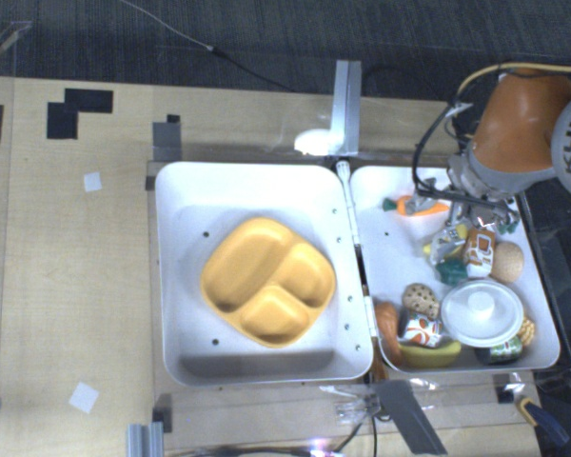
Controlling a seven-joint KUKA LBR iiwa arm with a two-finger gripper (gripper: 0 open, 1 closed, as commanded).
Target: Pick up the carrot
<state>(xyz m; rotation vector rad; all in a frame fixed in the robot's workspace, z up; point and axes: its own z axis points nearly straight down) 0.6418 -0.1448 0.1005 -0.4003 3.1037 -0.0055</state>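
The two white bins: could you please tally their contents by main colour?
Yellow: 2, the sectioned plate and banana
Orange: 1, the carrot
White: 1, the lidded bowl
Brown: 2, the cookie and egg-shaped piece
Total: 6 clearly told; others are too cluttered to sort.

Place: a robotics lab or test cell, not a home.
Bench (67, 284): pale wood sheet with black marker patches and taped squares.
Bins: two shallow white bins (171, 255) side by side, held by metal brackets (346, 103).
Arm (528, 122): grey and orange industrial robot, cables looped at its wrist.
Contents: toy food and a yellow divided tray (266, 279) — props, not real groceries.
Floor: dark carpet — a loose cable across it.
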